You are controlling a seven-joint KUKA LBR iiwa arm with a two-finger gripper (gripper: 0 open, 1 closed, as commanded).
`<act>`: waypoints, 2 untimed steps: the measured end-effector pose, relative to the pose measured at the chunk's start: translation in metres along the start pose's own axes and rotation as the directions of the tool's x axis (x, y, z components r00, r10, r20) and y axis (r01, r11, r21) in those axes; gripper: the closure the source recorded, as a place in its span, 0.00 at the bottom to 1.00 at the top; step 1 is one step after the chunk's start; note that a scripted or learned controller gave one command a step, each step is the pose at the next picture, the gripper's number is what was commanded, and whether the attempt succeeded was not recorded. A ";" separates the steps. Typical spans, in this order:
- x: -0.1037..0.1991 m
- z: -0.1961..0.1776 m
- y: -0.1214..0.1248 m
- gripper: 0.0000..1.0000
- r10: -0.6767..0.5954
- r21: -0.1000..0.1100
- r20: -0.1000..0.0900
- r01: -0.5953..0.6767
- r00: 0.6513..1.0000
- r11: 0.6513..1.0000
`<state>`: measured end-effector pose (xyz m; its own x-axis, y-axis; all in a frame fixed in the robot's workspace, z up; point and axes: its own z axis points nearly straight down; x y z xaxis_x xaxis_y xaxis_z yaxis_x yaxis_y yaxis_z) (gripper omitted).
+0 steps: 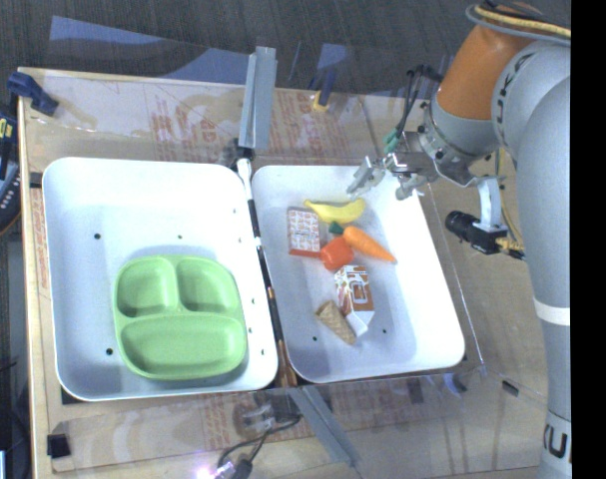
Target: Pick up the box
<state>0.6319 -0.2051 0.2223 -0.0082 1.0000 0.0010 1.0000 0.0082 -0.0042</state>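
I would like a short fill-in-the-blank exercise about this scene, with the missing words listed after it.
1. The green divided plate lies in the ___ bin.
2. The carrot lies just below the ___.
3. The gripper is above the right bin's ___ edge.

Missing words: left; banana; far
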 end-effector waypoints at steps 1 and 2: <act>0.060 0.082 0.004 0.00 -0.227 0.000 -0.001 0.227 0.974 0.974; 0.095 0.126 -0.008 0.00 -0.178 -0.009 0.011 0.178 0.984 0.984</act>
<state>0.6226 -0.1097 0.0968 -0.1861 0.9825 -0.0090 0.9825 0.1862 0.0050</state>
